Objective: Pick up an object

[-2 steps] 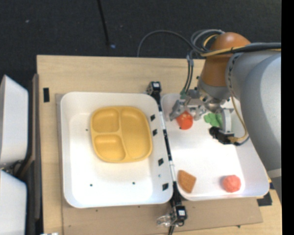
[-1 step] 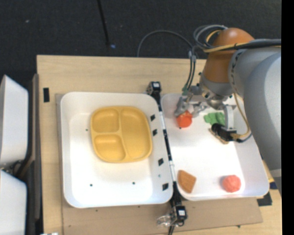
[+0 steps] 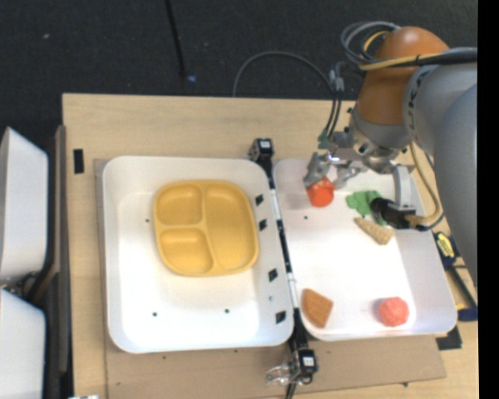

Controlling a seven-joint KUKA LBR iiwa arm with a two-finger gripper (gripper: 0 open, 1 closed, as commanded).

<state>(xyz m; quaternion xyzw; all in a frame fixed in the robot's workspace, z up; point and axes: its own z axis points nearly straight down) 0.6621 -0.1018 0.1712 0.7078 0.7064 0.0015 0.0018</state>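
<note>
The desk [image 3: 183,119] is a light wooden surface carrying two shallow white bins side by side.

**Left bin** [image 3: 129,306]: holds one yellow divided plate [image 3: 206,227] with three compartments, lying flat near the bin's centre, slightly toward the far side.

**Right bin** [image 3: 349,264]: holds five items.
- An orange-red round object [image 3: 321,194] lies near the far left corner of the bin.
- A green object [image 3: 364,201] lies to the right of it, near the far wall.
- A tan, wedge-like piece [image 3: 375,230] lies just in front of the green object — the two are close; contact cannot be determined.
- An orange-brown wedge [image 3: 318,307] lies near the front left corner.
- A pink-red ball [image 3: 392,311] lies near the front wall, to the right of the wedge and apart from it.

**Arm**: the grey arm with its orange band [image 3: 395,73] enters from the right and reaches over the far part of the right bin. The end effector [image 3: 323,177] is positioned directly above the orange-red round object, at or very close to it. Whether the end effector is apart, together or clamped on the object cannot be told at this angle.

A black cable [image 3: 274,61] loops across the desk behind the bins.
</note>
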